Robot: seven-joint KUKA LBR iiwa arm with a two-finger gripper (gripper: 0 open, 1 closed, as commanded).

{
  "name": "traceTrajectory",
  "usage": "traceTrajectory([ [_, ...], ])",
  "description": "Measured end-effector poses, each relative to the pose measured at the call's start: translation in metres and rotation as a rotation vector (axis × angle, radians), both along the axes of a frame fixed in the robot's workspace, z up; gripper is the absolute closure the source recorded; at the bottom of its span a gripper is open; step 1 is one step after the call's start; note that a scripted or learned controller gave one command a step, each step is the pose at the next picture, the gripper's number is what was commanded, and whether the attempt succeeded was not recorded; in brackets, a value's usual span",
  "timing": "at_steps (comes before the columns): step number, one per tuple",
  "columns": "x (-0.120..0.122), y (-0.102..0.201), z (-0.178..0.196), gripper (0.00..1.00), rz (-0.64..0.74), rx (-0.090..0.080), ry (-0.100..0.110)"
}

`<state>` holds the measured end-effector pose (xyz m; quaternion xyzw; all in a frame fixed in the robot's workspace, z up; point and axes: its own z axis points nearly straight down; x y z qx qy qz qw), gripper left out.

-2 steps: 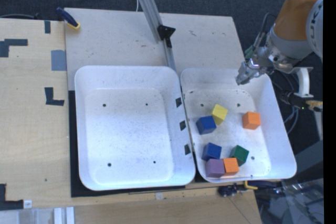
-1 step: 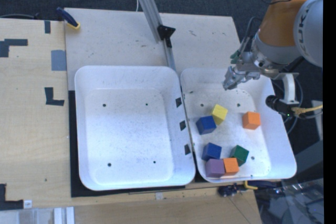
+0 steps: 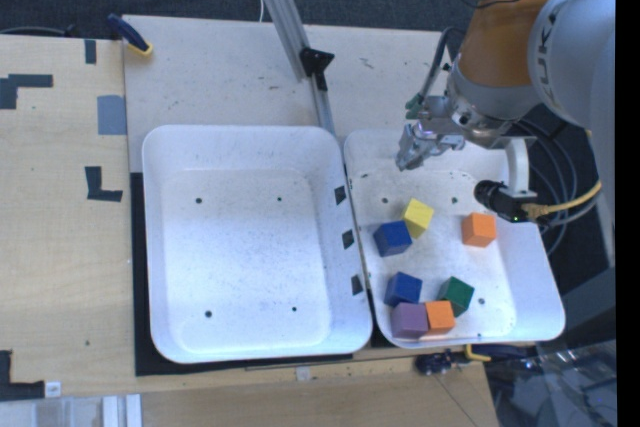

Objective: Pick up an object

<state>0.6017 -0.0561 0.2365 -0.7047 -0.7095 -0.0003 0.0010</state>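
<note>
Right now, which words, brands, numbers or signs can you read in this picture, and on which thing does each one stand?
"KU": dark letters running up the grey arm, beside its orange band; the rest of the word is cut off by the arm's curve.
No text shows on the blocks, such as the yellow block, nor on the right bin.
The dark marks on the bench at the left are shapes, not letters.

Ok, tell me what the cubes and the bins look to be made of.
Cubes, e.g. the yellow cube: probably painted wood or foam; flat matte colour, no shine, can't settle which.
Bins, e.g. the right bin: likely moulded plastic; smooth white, rounded rim, scuffed and speckled.
</note>
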Motion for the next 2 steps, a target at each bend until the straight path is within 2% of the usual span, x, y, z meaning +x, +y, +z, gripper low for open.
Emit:
traceTrajectory([
  [2, -0.031, 0.108, -0.016, 1.00, 0.000, -0.001, 0.003],
])
